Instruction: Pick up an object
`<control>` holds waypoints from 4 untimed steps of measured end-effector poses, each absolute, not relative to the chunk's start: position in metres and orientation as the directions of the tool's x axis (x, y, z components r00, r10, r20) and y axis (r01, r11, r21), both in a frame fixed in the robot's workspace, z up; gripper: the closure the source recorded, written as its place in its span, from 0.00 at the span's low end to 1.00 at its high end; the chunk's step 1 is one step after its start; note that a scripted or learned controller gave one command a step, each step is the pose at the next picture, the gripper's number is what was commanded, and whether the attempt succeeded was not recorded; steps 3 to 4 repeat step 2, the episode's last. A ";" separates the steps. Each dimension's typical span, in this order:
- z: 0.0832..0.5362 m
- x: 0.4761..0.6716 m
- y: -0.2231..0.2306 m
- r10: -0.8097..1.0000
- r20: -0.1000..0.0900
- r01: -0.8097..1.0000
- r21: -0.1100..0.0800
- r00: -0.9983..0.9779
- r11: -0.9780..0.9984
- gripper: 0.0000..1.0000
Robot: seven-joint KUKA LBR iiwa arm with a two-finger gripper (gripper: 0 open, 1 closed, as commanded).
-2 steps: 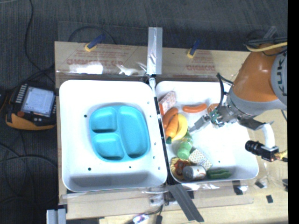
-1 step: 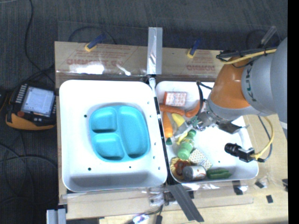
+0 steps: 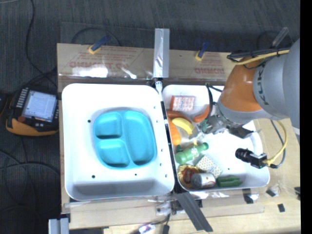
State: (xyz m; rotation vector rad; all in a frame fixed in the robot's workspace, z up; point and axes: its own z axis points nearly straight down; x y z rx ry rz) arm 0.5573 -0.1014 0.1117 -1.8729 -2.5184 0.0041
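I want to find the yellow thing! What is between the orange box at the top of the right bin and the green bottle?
In the camera view, a yellow banana lies between the orange box and the green bottle.

Arm [image 3: 273,89] reaches in from right, orange-banded wrist bent down; gripper [image 3: 210,126] low.

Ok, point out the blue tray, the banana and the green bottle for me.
blue tray [image 3: 139,135]: camera view, floor of its large right compartment.
banana [image 3: 184,126]: camera view, middle of its yellow curve.
green bottle [image 3: 189,153]: camera view, middle of its body.
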 end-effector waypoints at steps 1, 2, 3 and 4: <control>0.191 0.598 -0.048 0.981 -0.002 0.981 -0.002 -0.195 0.195 1.00; 0.338 0.568 -0.031 0.972 -0.004 0.972 -0.001 -0.236 0.236 1.00; 0.338 0.568 -0.031 0.972 -0.004 0.972 -0.001 -0.236 0.236 1.00; 0.338 0.568 -0.031 0.972 -0.004 0.972 -0.001 -0.236 0.236 1.00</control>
